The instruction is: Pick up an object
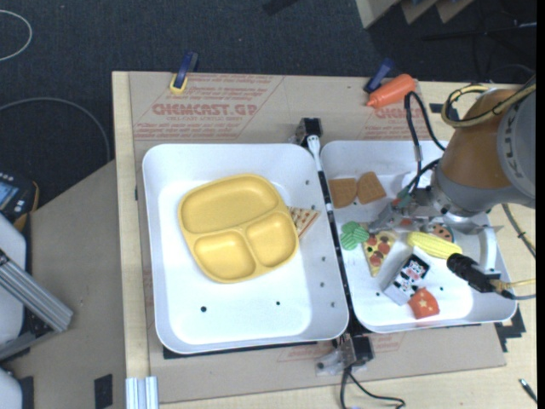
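Camera view: the grey-and-orange arm's gripper (407, 213) hangs low in the right white bin (477, 312), beside a yellow plastic corn cob (433, 245); its grip cannot be made out.

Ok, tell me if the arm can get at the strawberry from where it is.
Probably yes. The strawberry lies uncovered at the right bin's near edge, beside the black-and-white carton; the arm hangs over that same bin.

Single fixed camera above the bench (255, 92), looking down at a slant — both white bins (170, 313) fully in frame, side by side. Moderately far: dark floor shows past the far edge, arm (485, 156) enters from the right.
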Tool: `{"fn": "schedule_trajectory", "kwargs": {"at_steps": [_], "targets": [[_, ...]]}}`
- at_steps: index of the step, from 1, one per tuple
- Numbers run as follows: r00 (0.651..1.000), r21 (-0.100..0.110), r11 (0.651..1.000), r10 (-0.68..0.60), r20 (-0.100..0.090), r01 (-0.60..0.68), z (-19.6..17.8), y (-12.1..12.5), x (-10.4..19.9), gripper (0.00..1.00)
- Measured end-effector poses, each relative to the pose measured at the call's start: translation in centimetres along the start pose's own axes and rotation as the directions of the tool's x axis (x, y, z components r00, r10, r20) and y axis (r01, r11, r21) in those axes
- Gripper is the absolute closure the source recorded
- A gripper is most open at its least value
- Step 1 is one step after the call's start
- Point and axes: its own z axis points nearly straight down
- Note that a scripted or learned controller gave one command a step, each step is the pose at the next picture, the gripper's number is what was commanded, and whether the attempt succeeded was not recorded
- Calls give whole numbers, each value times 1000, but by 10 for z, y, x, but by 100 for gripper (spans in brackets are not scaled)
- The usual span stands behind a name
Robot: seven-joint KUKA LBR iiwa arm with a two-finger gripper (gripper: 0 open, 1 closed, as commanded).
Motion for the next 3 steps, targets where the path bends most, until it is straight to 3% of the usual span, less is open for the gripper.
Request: {"fn": "schedule_trajectory", "kwargs": {"at_steps": [1,3], "targets": [[1000,-14,1000,-1,4,1,-15,3,0,100],[1000,-7,1000,-2,7,2,-106,1,11,100]]}}
